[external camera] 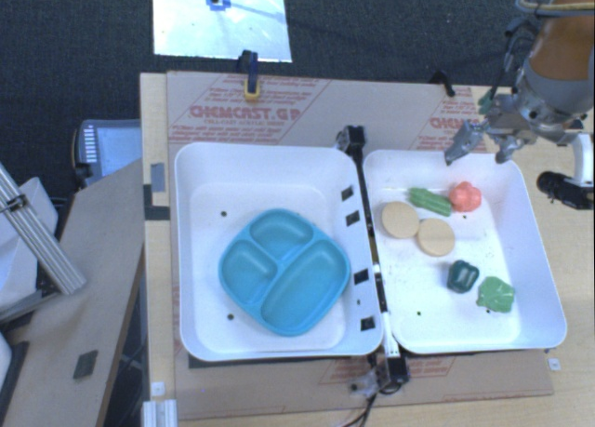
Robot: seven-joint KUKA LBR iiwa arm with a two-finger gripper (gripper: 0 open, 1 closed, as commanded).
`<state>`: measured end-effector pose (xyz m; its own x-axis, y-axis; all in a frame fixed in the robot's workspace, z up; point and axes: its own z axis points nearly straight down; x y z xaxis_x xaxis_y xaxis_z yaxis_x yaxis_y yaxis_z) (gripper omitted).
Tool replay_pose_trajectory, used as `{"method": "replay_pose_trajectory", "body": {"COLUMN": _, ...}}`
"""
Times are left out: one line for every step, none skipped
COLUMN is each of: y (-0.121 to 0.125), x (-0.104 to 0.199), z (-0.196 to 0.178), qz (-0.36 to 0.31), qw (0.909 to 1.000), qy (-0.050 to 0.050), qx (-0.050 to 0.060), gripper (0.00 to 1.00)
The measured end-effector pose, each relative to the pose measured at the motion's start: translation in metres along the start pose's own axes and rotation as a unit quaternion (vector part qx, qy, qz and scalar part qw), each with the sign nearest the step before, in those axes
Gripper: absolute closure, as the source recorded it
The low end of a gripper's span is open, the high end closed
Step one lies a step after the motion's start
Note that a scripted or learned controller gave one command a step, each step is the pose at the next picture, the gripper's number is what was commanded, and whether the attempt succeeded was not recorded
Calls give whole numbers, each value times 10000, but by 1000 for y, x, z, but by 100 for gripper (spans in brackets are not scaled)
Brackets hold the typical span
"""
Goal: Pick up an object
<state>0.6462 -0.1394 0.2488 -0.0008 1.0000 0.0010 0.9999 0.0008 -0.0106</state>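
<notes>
jaws (483, 143): spread wide, holding nothing, above right bin's (544, 323) far rim | target: tomato (465, 196) in far part, touching green pod (429, 201) | handling: looks light, smooth, round, may roll | grip: across its middle

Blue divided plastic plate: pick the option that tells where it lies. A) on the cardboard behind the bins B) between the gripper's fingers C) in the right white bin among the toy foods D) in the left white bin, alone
D: the blue divided plastic plate lies flat in the left white bin, alone.
</notes>
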Motion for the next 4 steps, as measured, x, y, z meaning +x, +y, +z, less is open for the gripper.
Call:
{"method": "replay_pose_trajectory", "body": {"y": 2, "x": 0, "z": -8, "qz": -10, "qw": 10000, "qy": -10, "qx": -63, "gripper": 0}}
{"method": "replay_pose_trajectory", "body": {"y": -3, "x": 3, "z": 34, "qz": -6, "qw": 10000, "qy": -11, "qx": -65, "gripper": 0}}
{"method": "replay_pose_trajectory", "body": {"y": -12, "x": 5, "z": 81, "qz": -5, "qw": 10000, "qy": -10, "qx": -66, "gripper": 0}}
{"method": "replay_pose_trajectory", "body": {"y": -5, "x": -3, "z": 135, "qz": -4, "qw": 10000, "qy": -14, "qx": -74, "gripper": 0}}
